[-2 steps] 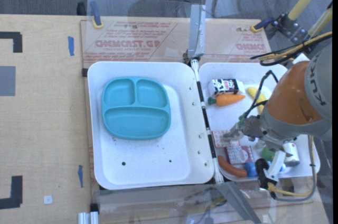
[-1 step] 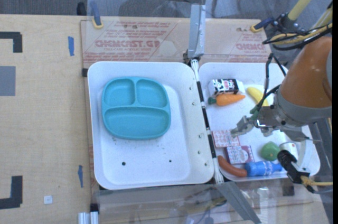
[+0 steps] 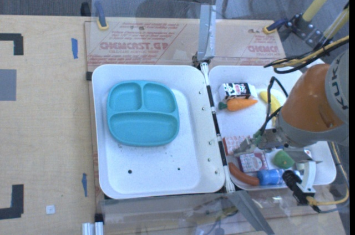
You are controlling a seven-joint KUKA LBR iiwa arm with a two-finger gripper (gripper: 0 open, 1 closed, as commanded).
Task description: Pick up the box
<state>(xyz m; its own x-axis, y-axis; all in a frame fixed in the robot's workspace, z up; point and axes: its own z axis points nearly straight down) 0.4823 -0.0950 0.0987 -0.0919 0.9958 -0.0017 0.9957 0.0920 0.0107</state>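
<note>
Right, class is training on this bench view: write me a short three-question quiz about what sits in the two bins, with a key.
1. True or false: the blue plate lies in the left bin.
2. What lies just below the black-and-white carton in the right bin? A) a carrot B) a spoon C) a cup
3. Fill in: the plate has ___ compartments.

Key: 1 true. 2 A, the carrot touches the carton's lower edge. 3 three. The tool hangs over the right bin near the red-and-white box.
</note>
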